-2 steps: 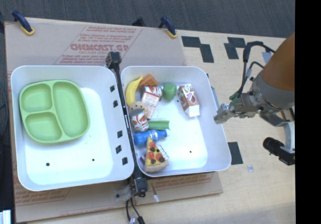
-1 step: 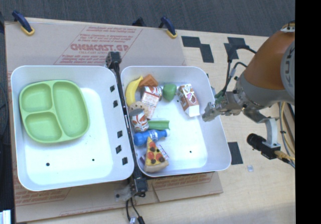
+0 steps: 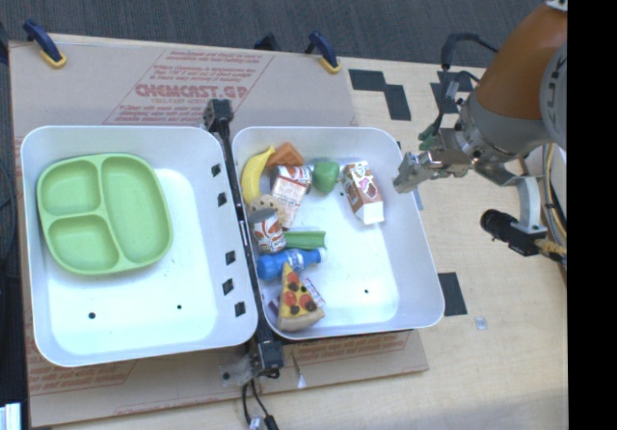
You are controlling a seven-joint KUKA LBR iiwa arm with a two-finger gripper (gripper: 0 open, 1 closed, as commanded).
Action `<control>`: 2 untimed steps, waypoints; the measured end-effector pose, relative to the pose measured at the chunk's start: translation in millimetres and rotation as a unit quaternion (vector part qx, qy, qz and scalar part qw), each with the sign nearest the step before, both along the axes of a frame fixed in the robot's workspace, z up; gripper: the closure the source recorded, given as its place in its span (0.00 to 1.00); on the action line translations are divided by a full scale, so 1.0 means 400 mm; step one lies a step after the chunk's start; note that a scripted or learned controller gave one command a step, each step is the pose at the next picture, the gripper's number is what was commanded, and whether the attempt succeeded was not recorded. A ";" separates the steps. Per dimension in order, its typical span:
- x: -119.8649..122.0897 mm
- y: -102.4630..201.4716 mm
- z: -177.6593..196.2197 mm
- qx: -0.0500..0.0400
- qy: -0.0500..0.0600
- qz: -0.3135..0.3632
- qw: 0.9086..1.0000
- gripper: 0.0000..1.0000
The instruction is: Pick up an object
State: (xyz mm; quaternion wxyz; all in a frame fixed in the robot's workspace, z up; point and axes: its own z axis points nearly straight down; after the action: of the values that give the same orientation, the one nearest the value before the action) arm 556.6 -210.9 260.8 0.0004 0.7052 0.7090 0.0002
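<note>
Clutter sits bunched in right bin (image 3: 410, 259), toward its divider side; milk carton (image 3: 364, 192) nearest gripper (image 3: 413, 171), which hovers over bin's far rim, likely staging. Jaws' spread: cannot tell. Nothing visibly held.

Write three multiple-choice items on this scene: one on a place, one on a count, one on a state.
1. Where does the green tray lie?
A. left bin
B. right bin
C. on the cardboard

2. How many compartments has the tray?
A. two
B. three
C. five

3. Where is the pincer?
A. deep in the left bin
B. at the right bin's right rim
C. over the pizza slice

Key: A, the tray sits in the left bin; B, three hollows show; B, the pincer hangs by that rim near the carton.
</note>
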 end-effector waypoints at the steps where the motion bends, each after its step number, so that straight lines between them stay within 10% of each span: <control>1: 0.250 0.001 -0.117 0.000 0.001 0.000 1.000 1.00; 2: 0.014 -0.001 -0.127 0.000 0.002 0.000 1.000 1.00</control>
State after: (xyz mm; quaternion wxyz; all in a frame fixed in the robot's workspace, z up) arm 562.1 -211.3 210.1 -0.0010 0.7052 0.7090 -0.0011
